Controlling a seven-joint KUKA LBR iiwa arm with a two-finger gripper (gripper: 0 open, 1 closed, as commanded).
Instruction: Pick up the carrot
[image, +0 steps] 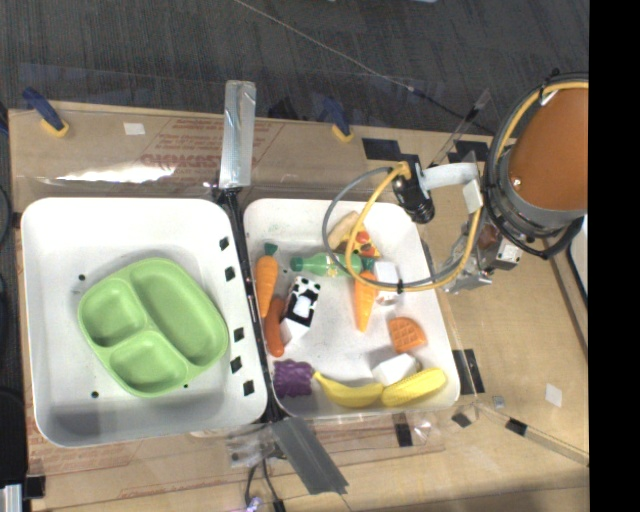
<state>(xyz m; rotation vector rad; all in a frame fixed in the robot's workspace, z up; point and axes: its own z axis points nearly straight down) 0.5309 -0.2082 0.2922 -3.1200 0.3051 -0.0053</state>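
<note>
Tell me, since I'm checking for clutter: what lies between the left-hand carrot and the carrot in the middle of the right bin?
In the camera view, a small black-and-white toy lies between the left carrot and the middle carrot.

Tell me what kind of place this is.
Probably a robot lab test bench: two shallow white plastic bins side by side, toy food such as an orange plastic carrot, and a grey arm with an orange band.

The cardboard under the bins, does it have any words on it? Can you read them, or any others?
Cardboard: faint reddish printing behind the left bin, too blurred to read.
White stickers on the cardboard: nothing readable on them.
Black and white block in the right bin: a pattern, no readable letters.
No other words or numbers can be read.
</note>
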